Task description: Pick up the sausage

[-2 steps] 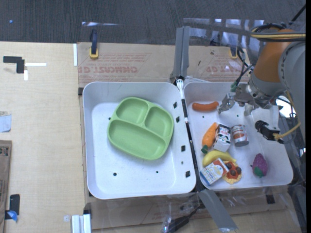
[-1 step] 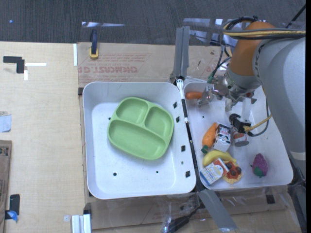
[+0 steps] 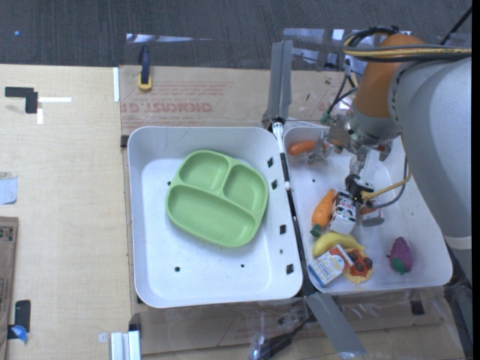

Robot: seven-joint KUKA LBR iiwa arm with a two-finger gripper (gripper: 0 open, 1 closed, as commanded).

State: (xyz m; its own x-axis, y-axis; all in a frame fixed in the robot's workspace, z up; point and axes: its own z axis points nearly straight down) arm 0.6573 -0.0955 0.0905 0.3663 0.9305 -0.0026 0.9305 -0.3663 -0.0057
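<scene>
The sausage (image 3: 301,147), a short orange-red link, lies in the back left corner of the right bin (image 3: 424,223), close to the divider wall. My gripper (image 3: 343,156) hangs below the grey wrist and orange band, just right of the sausage and low over the bin's back part. A grey part of the gripper reaches close to the sausage's right end; whether it touches is not clear. Nothing is visibly held.
The right bin also holds a carrot (image 3: 323,208), a small carton (image 3: 344,214), a banana (image 3: 336,242), a pizza slice (image 3: 359,265), a milk box (image 3: 327,269) and a purple fruit (image 3: 401,254). A green divided plate (image 3: 217,198) sits in the left bin (image 3: 150,276).
</scene>
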